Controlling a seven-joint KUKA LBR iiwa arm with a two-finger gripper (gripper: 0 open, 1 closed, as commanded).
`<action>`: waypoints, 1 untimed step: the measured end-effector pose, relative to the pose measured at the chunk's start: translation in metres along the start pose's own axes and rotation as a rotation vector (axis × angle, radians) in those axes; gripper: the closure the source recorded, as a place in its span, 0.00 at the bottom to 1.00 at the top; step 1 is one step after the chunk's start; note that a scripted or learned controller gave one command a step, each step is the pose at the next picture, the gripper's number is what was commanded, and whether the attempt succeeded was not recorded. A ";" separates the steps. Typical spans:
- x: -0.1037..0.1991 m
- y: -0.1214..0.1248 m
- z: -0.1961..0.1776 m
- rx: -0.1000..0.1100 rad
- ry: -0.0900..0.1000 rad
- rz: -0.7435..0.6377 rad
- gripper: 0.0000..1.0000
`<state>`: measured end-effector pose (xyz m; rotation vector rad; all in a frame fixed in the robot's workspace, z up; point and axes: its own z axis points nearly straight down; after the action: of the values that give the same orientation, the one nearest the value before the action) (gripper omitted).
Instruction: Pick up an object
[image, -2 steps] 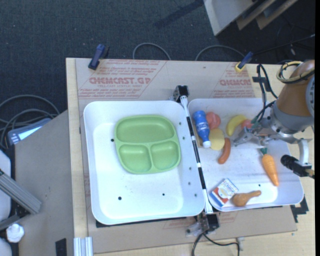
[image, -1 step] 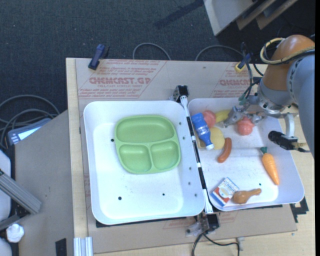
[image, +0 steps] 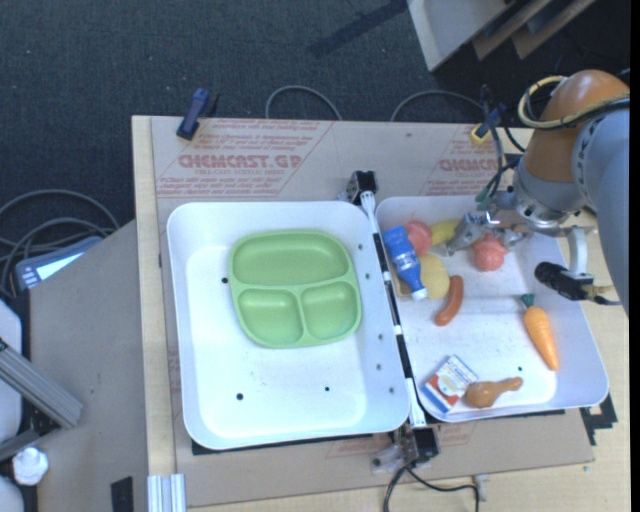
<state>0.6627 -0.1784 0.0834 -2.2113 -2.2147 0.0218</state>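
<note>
I'm hovering the gripper (image: 487, 232) by the tomato (image: 489, 255), can't tell its state; tomato's looking light, hard, slippery plastic, so I'm aiming across its middle.

Both white bins (image: 200, 330) look like smooth, slightly glossy plastic. The green divided plate (image: 296, 287) is matt plastic. The bench (image: 160, 160) top looks like brown paper-covered board, printed red. The carrot (image: 541, 335) shows a smooth plastic sheen.
</note>
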 end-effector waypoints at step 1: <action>0.022 -0.013 -0.001 -0.017 0.002 0.000 0.00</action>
<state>0.6501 -0.1566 0.0849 -2.2191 -2.2219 0.0014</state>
